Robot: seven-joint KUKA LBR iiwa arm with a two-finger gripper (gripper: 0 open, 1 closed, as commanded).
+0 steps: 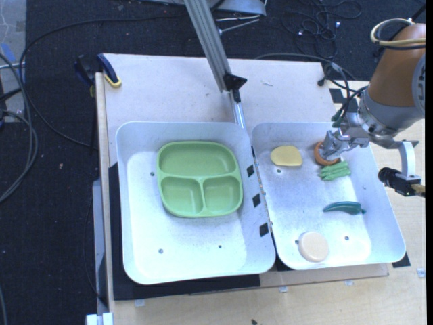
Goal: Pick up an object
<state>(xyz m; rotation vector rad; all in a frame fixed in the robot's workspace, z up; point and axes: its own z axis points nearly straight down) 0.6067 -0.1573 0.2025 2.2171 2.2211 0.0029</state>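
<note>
In the right bin (379, 246) lie a yellow oval piece (286, 156), an orange ring-shaped piece (323, 156), a light green bean bundle (335, 172), a dark green pepper (344, 208) and a cream round disc (314, 246). My gripper (331, 147) hangs low at the bin's upper right, right over the orange ring and partly covering it. The bean bundle lies just below the gripper.
The left bin (135, 249) holds a green divided plate (200, 179). A slanted metal pole (211, 36) runs from the top down to the gap between the bins. Cables lie on the dark floor around the bench.
</note>
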